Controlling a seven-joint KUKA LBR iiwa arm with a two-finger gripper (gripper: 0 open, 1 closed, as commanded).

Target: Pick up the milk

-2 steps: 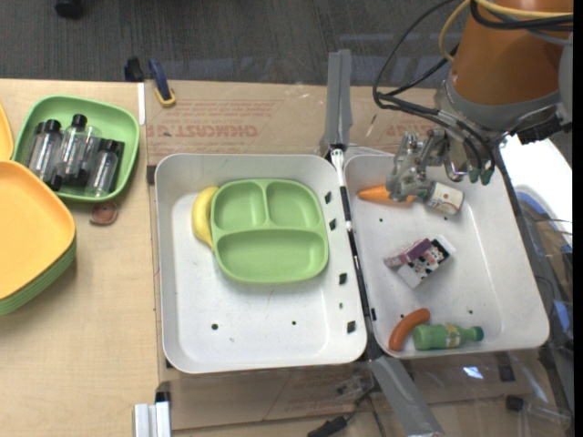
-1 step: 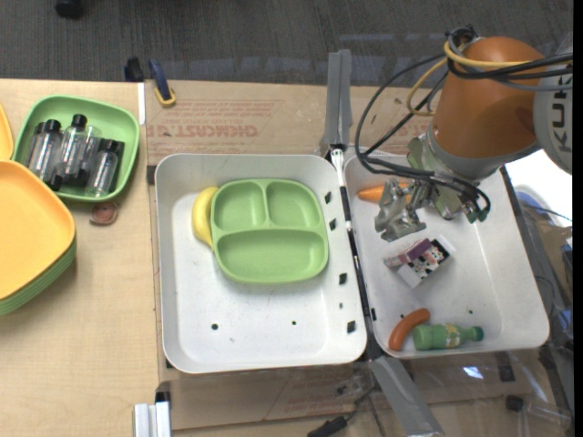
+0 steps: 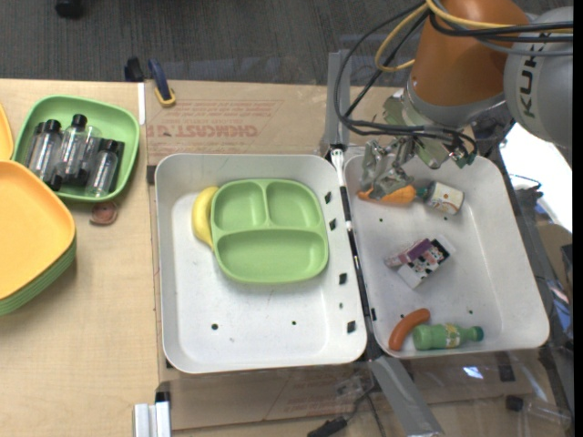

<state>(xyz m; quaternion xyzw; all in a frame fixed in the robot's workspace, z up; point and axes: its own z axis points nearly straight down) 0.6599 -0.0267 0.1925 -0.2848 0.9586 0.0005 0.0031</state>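
Sitting on cardboard-topped bench (image 3: 228, 121), grey carpet (image 3: 255, 16) behind, 2 bins.

This looks like a robotics lab set up in an office-type room. An industrial arm (image 3: 474, 53) trailing loose yellow cables (image 3: 401, 39) hangs over two white bins (image 3: 264, 349) on a cardboard-covered table (image 3: 237, 121), with grey carpet (image 3: 255, 16) and chair castors (image 3: 66, 5) beyond its far edge. At the table's left edge sit a green tray of small vials (image 3: 73, 148) and stacked orange plates (image 3: 32, 235).
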